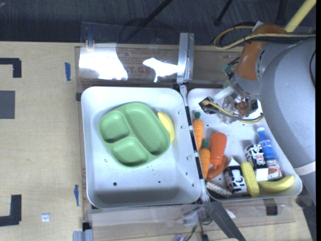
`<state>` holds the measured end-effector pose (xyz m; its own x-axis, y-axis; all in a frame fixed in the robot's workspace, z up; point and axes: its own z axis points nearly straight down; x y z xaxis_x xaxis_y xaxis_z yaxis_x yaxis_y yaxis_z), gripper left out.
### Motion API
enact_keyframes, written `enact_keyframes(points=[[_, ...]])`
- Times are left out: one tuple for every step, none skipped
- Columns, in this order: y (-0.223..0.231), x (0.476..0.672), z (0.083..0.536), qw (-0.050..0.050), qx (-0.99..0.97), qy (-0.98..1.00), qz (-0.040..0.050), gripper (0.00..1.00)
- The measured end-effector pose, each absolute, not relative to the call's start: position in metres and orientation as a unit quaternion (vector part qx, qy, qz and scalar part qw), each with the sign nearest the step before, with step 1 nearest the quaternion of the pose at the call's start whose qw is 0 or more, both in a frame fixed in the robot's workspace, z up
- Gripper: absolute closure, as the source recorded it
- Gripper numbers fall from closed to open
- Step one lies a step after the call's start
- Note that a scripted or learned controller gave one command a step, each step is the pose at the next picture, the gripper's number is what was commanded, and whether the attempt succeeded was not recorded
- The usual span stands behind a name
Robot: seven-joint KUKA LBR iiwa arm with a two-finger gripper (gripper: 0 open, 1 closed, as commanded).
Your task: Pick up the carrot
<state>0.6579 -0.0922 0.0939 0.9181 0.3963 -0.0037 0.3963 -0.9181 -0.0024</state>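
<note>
Your carrot [198,131] lies lengthwise against the left wall of the right bin [296,182], crowded just beside an orange bottle [218,149], which may leave little room on that side. The gripper [235,104] hovers over the bin's far end, apart from the carrot; you cannot tell its state under the cabling, and nothing visible is in its hold.

Arm [291,99] showing big grey rounded casing w/ orange band [251,59] above wrist; yellow & dark cables looping nr the band, metallic gripper [235,106] assy w/ exposed wiring.
</note>
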Motion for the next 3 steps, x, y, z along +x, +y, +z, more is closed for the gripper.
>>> enact_keyframes(points=[[-0.092, 0.658, 0.102, 0.001, -0.979, -0.203, 0.0037, 1.0], [-0.093, 0.658, 0.109, 0.001, -0.979, -0.204, 0.0047, 1.0], [-0.093, 0.658, 0.117, 0.001, -0.979, -0.204, 0.0058, 1.0]])
